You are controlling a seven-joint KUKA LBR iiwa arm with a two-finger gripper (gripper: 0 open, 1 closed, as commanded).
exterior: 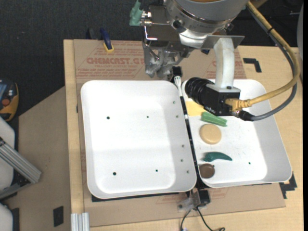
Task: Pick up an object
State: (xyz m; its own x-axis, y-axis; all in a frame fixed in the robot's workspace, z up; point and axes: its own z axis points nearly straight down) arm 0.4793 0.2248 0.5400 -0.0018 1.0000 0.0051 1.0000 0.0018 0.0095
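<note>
Nearest, low in the right bin (269,167), a brown lump (206,170) sits at the bottom edge, a teal curved piece (217,156) just above it, then a tan disc (211,134), a green stick (213,119) and a yellow piece (193,108). Farther up, my claw (162,65) hangs over the cardboard (120,57) above the left bin (130,138); its state I cannot tell.

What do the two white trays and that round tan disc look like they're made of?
The white bins look like thin moulded plastic: smooth, faintly glossy, with rounded corners. The tan disc looks matte, perhaps foam or soft plastic; the view can't settle which.
</note>
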